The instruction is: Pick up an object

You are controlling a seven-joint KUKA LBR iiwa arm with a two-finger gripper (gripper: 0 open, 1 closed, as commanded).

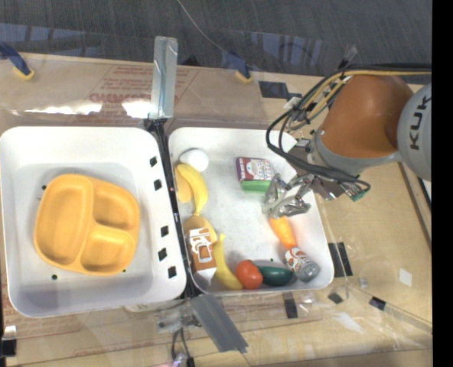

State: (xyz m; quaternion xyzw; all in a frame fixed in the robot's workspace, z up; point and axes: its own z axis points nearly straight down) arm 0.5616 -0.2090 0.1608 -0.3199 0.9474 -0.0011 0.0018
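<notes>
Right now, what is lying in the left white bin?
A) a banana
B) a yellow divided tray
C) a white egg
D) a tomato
B: the yellow divided tray lies in the left bin; the other objects are in the right bin.

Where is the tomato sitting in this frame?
The tomato lies at the near edge of the right bin, between a banana on its left and a dark green vegetable on its right.

Dark grey carpet point(81, 2) lies beyond the bench point(379, 281), whose pale wood top is wrapped in taped, glaring plastic sheeting point(73, 90).
</notes>
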